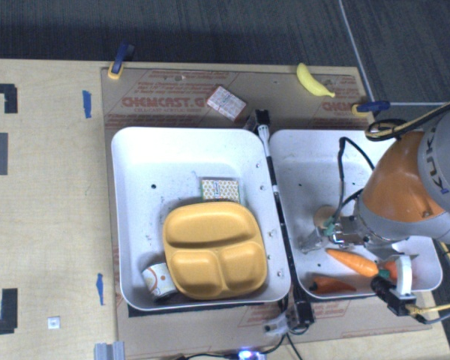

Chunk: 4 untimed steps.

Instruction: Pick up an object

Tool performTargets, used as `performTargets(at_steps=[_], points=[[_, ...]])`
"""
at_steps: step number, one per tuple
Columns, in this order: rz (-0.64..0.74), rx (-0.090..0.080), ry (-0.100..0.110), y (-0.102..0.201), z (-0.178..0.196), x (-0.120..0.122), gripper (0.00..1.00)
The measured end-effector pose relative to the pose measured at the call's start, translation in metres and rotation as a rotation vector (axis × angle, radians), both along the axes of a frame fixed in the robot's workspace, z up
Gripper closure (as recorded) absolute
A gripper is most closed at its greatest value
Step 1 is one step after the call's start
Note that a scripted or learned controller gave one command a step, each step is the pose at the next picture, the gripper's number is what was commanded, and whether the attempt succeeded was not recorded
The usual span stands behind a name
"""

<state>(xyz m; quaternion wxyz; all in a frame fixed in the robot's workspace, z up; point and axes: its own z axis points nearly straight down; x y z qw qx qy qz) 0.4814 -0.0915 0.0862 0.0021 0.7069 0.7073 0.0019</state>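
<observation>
A: Light check, quick. How does it look from my side?

B: Bright, even overhead light. My left bin (127, 201) glares white, its wall detail nearly washed out. My right bin (300, 163) is a bit duller.

A: Shadows?

B: Soft ones. My arm (405, 186) throws a faint grey patch on the right bin floor. The yellow tray (212, 247) has a thin dark edge beneath it. The dark floor (210, 13) at the top stays dim.

A: Sharpness?

B: Low resolution, slightly soft all over. Print on the cardboard (165, 100) is barely legible. My wrist area is muddy, with small parts blending together.
</observation>
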Motion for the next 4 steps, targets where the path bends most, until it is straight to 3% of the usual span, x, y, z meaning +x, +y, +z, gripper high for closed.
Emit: performTargets(at_steps=[1,2,3,4], points=[[0.000,-0.001,-0.003,0.000,0.010,0.001,1.00],[0.000,0.000,-0.003,0.000,0.010,0.001,0.00],[-0.001,0.001,0.003,0.000,0.000,-0.001,0.00],[0.000,0.000,-0.001,0.000,0.010,0.000,1.00]])
